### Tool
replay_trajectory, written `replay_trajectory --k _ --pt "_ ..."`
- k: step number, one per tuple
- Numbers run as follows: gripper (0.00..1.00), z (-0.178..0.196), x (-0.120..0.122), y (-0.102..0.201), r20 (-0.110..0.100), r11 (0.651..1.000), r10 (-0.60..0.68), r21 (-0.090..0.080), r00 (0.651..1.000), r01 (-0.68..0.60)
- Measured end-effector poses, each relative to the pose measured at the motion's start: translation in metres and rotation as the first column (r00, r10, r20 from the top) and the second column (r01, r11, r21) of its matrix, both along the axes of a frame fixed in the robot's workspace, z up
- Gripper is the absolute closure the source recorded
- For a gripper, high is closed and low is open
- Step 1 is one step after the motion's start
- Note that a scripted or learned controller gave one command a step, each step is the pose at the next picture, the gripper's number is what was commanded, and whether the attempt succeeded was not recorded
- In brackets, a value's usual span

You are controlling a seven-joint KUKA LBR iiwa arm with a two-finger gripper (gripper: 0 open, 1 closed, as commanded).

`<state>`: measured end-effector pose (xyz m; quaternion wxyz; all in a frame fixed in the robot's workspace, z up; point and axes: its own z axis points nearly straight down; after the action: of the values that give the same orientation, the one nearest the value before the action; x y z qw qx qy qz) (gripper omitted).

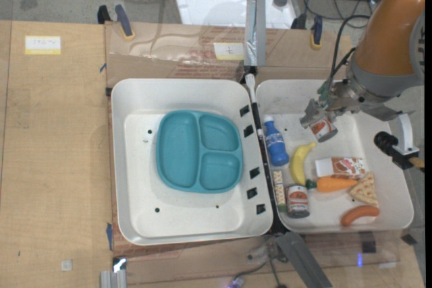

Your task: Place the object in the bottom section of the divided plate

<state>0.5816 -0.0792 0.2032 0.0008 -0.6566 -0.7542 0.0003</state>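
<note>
Fingers of the gripper (pixel 322 119) clamp a small red-and-white packet (pixel 324 129) above the right bin (pixel 395 216); carry it level to the teal divided plate (pixel 177 152), lowering gently.

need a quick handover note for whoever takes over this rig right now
Gripper: over the right bin, low at a small red and white packet; a grasp is not confirmed.
Divided plate: in the left bin, nothing in any section.
Right bin also holds a bottle, banana, can, carrot, pizza slice, sausage.
Done: nothing placed.
Left: secure an object, carry it to the plate's bottom section, release.
</note>
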Motion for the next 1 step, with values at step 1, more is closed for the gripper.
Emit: replay_trajectory --k 1 --pt "1.0 -0.0148 0.0023 0.1035 -0.004 1.0 0.005 0.0 1.0 -0.005"
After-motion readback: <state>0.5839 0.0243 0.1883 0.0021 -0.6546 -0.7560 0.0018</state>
